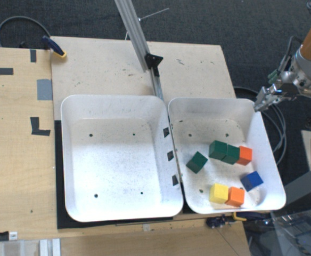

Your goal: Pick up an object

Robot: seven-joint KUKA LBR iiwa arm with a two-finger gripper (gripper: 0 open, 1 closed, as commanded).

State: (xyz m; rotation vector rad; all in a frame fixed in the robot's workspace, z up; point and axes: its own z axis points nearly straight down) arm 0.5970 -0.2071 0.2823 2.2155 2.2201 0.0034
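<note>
Nowhere on the bench, the bins or the blocks can any writing or label be read. Two shallow white bins sit side by side; the left bin (78, 143) has only dark specks and a few small holes on its floor, while the right bin (198, 113) holds all the blocks. Near its middle lies a dark green cube (197, 161), a little apart from a longer green block (223, 152) that touches a small orange cube (245, 154) on its right end. Lower down, a blue cube (251, 180) sits near the right wall, and a yellow cube (218, 193) rests against another orange cube (236, 196) close to the front rim. The gripper (264, 99) hangs just outside the right bin's far right corner, above the rim, with nothing seen in it; whether it is released or clenched cannot be told at this size.
</note>
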